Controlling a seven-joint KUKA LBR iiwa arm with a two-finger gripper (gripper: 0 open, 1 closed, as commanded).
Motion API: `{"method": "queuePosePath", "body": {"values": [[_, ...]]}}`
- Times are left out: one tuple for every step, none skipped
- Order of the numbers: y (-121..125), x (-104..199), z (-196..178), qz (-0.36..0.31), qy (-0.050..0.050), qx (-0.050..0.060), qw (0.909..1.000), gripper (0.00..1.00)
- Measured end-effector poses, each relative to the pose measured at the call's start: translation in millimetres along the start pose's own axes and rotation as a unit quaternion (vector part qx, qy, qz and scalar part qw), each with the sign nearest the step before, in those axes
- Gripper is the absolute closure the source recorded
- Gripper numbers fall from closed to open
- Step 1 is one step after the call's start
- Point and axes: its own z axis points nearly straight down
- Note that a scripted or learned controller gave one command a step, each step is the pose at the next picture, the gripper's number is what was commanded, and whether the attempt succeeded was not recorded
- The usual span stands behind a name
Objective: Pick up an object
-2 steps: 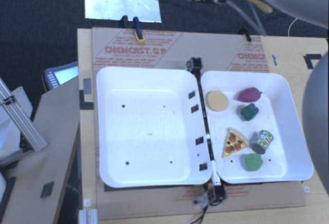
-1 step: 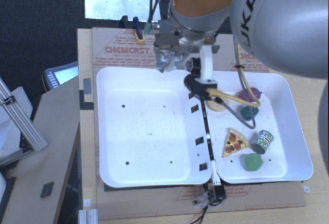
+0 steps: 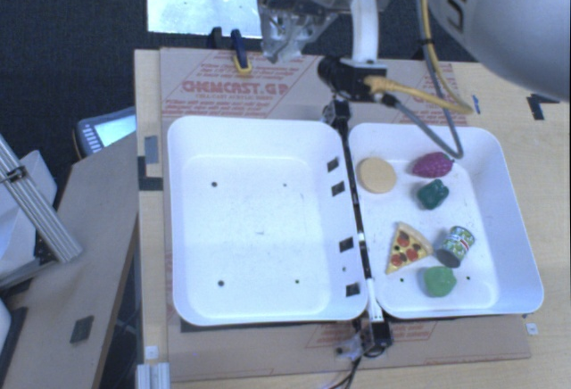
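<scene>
The right bin [image 3: 513, 200] holds several small toys: a tan round disc [image 3: 376, 175], a purple bumpy piece [image 3: 432, 165], a dark green piece [image 3: 433, 194], a pizza slice [image 3: 408, 246], a small tin can [image 3: 456, 245] lying tilted, and a light green lump [image 3: 439, 281]. My gripper [image 3: 284, 48] hangs high above the bench's far edge, behind the left bin's back right corner and well away from the toys. It looks open, and nothing sits between its fingers.
The left bin [image 3: 183, 227] lies beside the right one, with clips along the shared rim [image 3: 350, 218]. A yellow cable [image 3: 428, 97] and a grey hose loop over the right bin's back edge. A blue-and-yellow clamp [image 3: 239, 53] sits on the far cardboard.
</scene>
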Motion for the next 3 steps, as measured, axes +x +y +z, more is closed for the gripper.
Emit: {"method": "queuePosePath", "body": {"values": [[-106.0, -87.0, -54.6, 0.005, -0.001, 0.002, 1.0, 1.0], [-75.5, -31.8, -47.1, 0.0, -0.003, 0.005, 1.0, 1.0], [-85.6, 12.4, -47.2, -0.001, -0.002, 0.006, 1.0, 1.0]]}}
